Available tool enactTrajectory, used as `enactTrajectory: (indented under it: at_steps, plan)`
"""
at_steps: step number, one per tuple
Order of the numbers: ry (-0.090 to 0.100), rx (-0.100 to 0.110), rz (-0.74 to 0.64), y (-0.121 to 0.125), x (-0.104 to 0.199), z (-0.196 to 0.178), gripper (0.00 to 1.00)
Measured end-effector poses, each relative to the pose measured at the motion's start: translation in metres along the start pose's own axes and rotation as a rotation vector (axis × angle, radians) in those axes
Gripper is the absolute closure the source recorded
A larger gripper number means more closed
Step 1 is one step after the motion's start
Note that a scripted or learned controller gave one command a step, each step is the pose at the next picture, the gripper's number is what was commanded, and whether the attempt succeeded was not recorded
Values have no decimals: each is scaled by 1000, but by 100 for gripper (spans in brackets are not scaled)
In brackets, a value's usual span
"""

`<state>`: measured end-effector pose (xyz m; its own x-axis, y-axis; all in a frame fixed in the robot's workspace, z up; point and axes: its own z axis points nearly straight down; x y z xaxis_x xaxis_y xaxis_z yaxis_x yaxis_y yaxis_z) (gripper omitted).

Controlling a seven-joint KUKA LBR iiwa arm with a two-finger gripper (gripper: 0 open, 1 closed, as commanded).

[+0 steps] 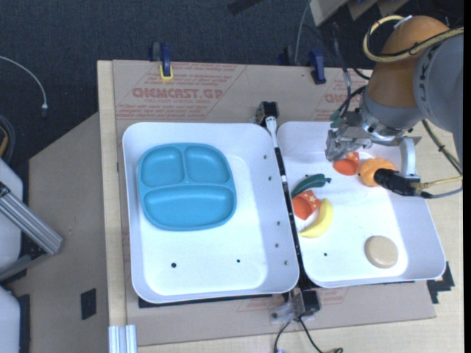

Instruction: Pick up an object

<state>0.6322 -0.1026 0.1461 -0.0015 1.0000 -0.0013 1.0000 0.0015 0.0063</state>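
My gripper (339, 148) hangs low over the back of the right bin (412, 271), at the end of the grey arm with its orange band. A small red-orange piece (344, 167) lies right beneath it, partly covered by it. An orange fruit (370, 171) sits just to its right. Nearer the bin's left wall lie a red pepper with a green stem (305, 201) and a yellow banana (319, 220), touching each other. A round beige disc (382, 251) rests toward the front right.
The left bin (206, 278) holds a blue divided plate (188, 186) in its back half. A black ridge (283, 190) separates the two bins. Clamps stand at the cardboard's far edge.
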Motion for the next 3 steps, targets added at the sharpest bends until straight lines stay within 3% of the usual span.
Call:
enactTrajectory:
  at_steps: [2,3]
  plan:
    - [0,0,0,-4,2,-82,100]
    - [4,8,-3,-32,47,-93,100]
